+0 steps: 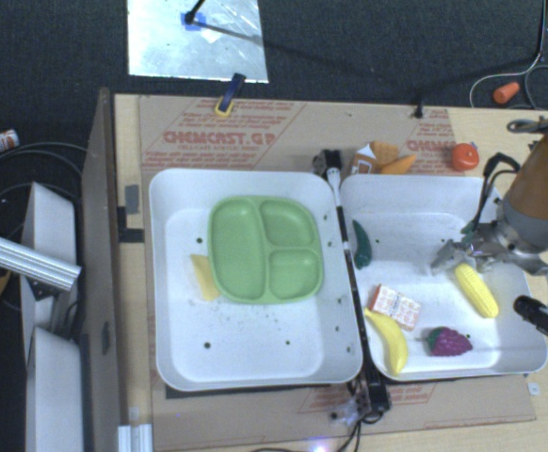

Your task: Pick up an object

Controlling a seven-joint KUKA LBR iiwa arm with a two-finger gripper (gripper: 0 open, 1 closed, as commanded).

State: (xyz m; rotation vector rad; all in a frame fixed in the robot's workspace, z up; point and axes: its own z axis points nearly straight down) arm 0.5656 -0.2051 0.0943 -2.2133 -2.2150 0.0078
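Yellow plastic corn cob (476,290) lies just beside the end effector (462,252) at frame right, grip state indiscernible, so a misaligned descent could nudge it away.

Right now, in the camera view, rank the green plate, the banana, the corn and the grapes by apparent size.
1. green plate
2. banana and corn, too alike to separate
3. grapes
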